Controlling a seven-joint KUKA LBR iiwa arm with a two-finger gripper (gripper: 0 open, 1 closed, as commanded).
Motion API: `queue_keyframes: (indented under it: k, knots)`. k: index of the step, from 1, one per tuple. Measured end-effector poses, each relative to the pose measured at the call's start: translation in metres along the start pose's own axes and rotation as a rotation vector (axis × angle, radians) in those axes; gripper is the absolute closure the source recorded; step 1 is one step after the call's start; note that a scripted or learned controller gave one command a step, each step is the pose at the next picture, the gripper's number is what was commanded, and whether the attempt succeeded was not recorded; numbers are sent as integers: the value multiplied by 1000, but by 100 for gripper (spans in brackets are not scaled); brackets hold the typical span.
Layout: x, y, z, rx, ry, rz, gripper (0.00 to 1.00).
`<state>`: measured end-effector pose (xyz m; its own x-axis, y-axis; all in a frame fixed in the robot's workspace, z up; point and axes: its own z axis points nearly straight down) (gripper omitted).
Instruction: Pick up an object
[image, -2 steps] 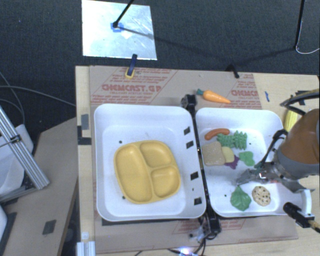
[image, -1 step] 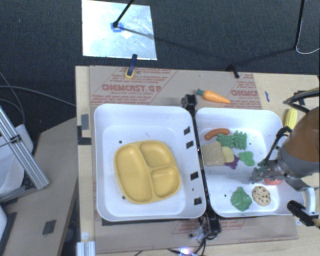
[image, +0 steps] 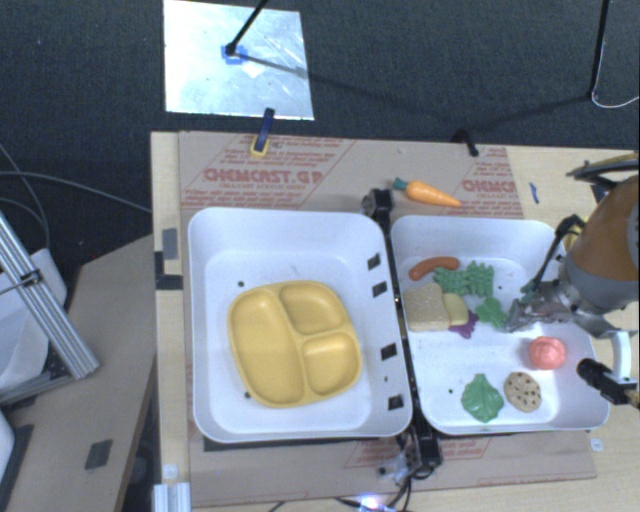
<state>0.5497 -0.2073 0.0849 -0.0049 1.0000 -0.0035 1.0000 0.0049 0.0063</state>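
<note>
White plastic makes up both bins on the bench; the left bin (image: 210, 240) holds a yellow tray (image: 295, 342) with three sections, sitting near the middle, and the right bin (image: 575, 405) holds the play food; a red sausage (image: 433, 267) lies by the far edge, with a slice of bread (image: 425, 306) just below it near the left wall, and a purple bit (image: 462, 322) pokes out beside the bread; a bumpy green veggie (image: 470, 279) sits next to the sausage, and a green leafy piece (image: 492, 314) lies right beside it toward the middle; near the front edge rest a green leaf (image: 483, 397) and a cookie (image: 522, 391), close together, with a pink round thing (image: 547, 352) a bit behind the cookie (maybe a peach, hard to say); an orange carrot (image: 427, 193) lies outside the bins, on the bench past the far edge; the gripper (image: 522, 312) reaches in from the right wall and is down low, just at the edge of the green leafy piece; I cannot tell how its tips are set, since they are dark and blurry; I think the arm is going for that leafy piece, so a good grab means coming straight down over its middle and squeezing gently, not nudging it into the bread; it looks thin and floppy, so it could slip out easily.
</note>
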Motion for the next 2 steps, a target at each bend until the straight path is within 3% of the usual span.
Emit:
queue_keyframes:
  k: [1,2]
  knots:
    - [43,-65,1,10,7,4,100]
    - [54,-63,0,6,4,1,100]
